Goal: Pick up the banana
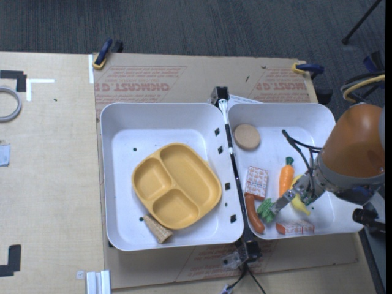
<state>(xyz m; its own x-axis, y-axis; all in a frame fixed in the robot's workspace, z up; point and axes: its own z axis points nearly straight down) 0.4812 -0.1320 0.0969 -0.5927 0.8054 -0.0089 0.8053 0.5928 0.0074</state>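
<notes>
The banana (301,205) is a small yellow piece in the right bin (269,114), mostly covered by the arm's wrist; only its lower end shows. My gripper (279,203) reaches down and to the left from the orange-banded arm (355,143), low over the bin floor. Its tip lies just left of the banana and right beside a green broccoli piece (266,211). Nothing can be seen held in it.
Around the gripper in the right bin lie a carrot (286,177), a red sausage (254,214), a waffle-like cracker (256,180), a red-and-white packet (296,228) and a round tan cookie (247,136). The left bin (116,164) holds a yellow divided plate (176,185) and a toast piece (157,228).
</notes>
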